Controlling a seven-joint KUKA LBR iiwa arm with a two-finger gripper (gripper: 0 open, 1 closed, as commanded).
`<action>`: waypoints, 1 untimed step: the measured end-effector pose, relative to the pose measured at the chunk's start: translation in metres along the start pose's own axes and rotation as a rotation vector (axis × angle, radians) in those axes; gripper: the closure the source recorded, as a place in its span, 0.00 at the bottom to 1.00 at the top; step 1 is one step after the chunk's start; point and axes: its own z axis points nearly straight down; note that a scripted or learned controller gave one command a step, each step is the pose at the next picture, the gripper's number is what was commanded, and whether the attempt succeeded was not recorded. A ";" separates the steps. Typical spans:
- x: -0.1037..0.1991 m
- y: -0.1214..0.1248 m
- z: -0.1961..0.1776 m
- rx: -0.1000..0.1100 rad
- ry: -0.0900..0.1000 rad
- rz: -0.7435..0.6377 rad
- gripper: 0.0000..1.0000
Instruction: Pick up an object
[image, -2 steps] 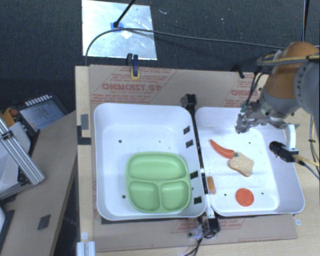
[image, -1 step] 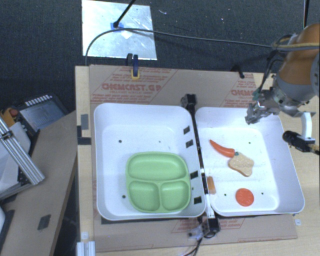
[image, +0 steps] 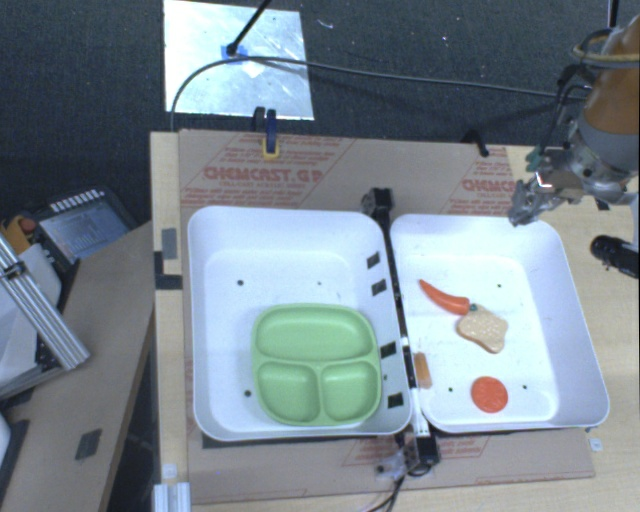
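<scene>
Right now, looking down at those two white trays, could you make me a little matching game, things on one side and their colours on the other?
Things:
1. divided plate in the left bin
2. carrot
3. round slice
4. biscuit-shaped piece

Colours:
A. tan
B. light green
C. orange with a green tip
D. red-orange

Pairs: 1-B, 2-C, 3-D, 4-A
</scene>
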 end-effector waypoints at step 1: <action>0.057 -0.008 0.018 0.009 0.003 -0.004 1.00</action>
